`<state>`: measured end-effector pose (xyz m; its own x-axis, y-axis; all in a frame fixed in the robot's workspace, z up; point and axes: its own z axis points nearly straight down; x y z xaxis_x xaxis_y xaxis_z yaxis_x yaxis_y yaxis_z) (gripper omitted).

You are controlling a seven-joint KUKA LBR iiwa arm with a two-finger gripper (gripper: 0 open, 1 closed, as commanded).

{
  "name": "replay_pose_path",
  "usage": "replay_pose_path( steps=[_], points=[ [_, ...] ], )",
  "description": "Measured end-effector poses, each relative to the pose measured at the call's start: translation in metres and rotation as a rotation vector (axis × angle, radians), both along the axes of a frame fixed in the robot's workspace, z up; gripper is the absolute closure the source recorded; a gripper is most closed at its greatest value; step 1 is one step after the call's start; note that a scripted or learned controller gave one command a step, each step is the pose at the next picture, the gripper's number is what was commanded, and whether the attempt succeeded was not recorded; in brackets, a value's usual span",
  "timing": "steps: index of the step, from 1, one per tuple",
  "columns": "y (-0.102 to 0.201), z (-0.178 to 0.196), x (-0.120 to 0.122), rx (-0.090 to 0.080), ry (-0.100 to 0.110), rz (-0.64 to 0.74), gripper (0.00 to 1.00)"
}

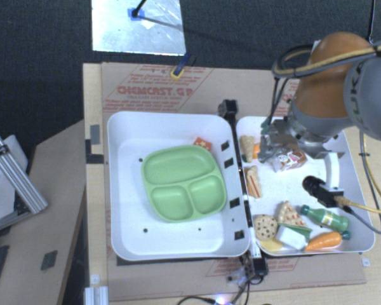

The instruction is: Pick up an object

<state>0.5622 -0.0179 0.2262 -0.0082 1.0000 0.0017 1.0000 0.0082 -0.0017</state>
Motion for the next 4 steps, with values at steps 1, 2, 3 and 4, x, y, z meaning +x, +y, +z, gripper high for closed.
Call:
replay_pose_path(
  steps=[1,2,3,4],
  points=[
    [0.003,-0.012,-0.009,-0.002,-0.001,-0.006,1.0],
    [0.003,-0.001,0.001,-0.002,-0.004,-0.003,1.0],
    [0.002,-0.012,-0.011,-0.002,-0.001,-0.007,1.0],
    [0.006,-0.004,0.001,-0.001,-0.005,-0.004,1.0]
  ],
)
